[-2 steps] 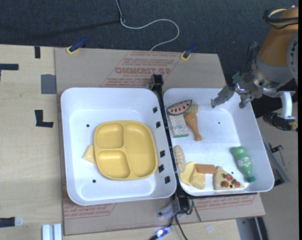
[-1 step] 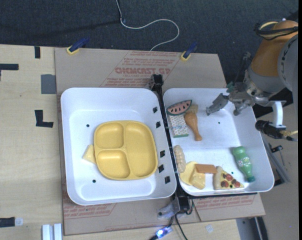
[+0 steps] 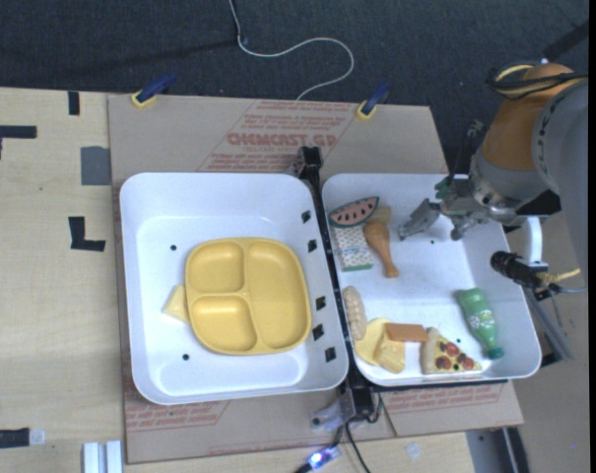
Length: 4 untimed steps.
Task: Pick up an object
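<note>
Fingers: the grey two-finger gripper (image 3: 433, 223) hangs over the upper part of the right white bin (image 3: 445, 187), its fingers (image 3: 413, 227) spread apart with nothing between them.
Nearest to fingers: tan plastic chicken drumstick (image 3: 380, 243), lying just left of the fingertips, apart from them.
Beside drumstick: red-and-green watermelon slice (image 3: 356, 211) above-left, pale printed card (image 3: 354, 250) at the bin's left wall.
Front of right bin: green plastic bottle (image 3: 481, 321) on its side near the right wall; pizza slice with red dots (image 3: 446, 354), orange block (image 3: 405, 332) and yellow cheese wedge (image 3: 384, 348) along the front edge; beige bread-like stick (image 3: 354, 311) by the left wall. All lie well apart from the fingers.
Left white bin (image 3: 150, 215): yellow three-compartment plastic plate (image 3: 248, 295), with a pale yellow wedge (image 3: 175, 304) peeking from under its left edge.
Far side: brown cardboard sheet (image 3: 268, 136) under the bins, held by blue-and-yellow clamps (image 3: 152, 90).
</note>
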{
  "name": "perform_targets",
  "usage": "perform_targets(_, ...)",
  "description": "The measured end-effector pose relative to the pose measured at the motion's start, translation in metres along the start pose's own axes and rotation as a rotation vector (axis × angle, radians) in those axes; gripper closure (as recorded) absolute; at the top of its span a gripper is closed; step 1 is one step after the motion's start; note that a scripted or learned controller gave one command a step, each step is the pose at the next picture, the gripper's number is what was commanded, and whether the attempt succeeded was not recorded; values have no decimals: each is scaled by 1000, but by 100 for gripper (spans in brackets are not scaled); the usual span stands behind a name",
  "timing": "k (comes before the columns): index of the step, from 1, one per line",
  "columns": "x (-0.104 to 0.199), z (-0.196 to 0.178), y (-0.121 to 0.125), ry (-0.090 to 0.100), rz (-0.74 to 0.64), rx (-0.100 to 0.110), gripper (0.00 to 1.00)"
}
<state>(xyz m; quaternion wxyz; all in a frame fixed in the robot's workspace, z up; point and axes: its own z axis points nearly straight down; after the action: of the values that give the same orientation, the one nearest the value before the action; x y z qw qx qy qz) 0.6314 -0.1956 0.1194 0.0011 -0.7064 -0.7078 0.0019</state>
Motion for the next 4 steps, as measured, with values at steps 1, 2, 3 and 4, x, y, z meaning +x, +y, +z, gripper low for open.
perform_targets(1,1,37,0,-1,-2,-2,0)
perform_targets(2,2,24,1,-1,-2,-5,100)
perform_targets(3,2,-38,-1,1,0,-6,100)
perform_targets(4,-1,-100,-5,0,1,-8,100)
